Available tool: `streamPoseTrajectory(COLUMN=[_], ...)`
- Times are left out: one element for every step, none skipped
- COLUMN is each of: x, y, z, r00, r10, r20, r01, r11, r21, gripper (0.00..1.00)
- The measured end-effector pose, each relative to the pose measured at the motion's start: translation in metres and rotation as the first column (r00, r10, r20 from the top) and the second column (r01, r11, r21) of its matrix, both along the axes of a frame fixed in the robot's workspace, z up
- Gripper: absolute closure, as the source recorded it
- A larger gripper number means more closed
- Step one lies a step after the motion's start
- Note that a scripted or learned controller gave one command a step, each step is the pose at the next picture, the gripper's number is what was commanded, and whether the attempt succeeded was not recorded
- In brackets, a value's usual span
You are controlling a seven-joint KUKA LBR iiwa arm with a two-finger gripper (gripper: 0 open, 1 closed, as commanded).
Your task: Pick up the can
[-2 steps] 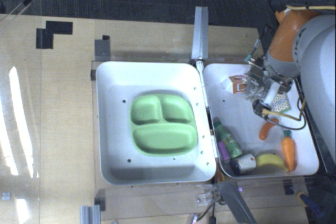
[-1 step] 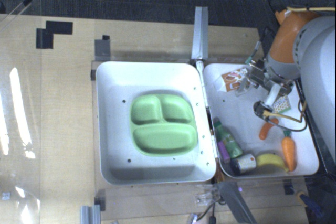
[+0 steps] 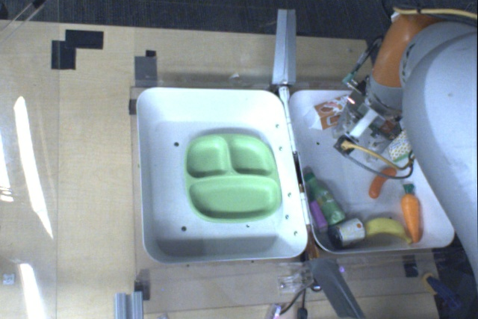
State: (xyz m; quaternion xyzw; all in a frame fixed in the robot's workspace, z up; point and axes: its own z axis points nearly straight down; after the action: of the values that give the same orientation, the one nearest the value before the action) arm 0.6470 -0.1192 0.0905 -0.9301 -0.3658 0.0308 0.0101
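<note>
The can (image 3: 347, 231), a dark cylinder with a silvery end, lies on its side at the near edge of the right bin (image 3: 351, 175). It rests between a green bottle (image 3: 323, 198) and a banana (image 3: 388, 228). My gripper (image 3: 355, 125) hangs over the far part of the right bin, beside a brown and white packet (image 3: 328, 114). It is well away from the can, and nothing shows between its fingers. The grey arm covers the bin's right side.
A green divided plate (image 3: 231, 175) lies in the left bin (image 3: 160, 123). In the right bin are also a carrot (image 3: 411, 213), a small orange piece (image 3: 377, 187), a purple item (image 3: 317, 214) and a patterned object (image 3: 400, 149). A metal divider (image 3: 285, 48) stands between the bins.
</note>
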Motion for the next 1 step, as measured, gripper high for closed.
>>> streamPoseTrajectory(x=[-0.0083], y=[0.0115], z=[-0.0008], r00=[0.987], r10=[-0.155], r20=[0.028], r01=[0.156], r11=[0.988], r21=[-0.014], gripper=[0.00])
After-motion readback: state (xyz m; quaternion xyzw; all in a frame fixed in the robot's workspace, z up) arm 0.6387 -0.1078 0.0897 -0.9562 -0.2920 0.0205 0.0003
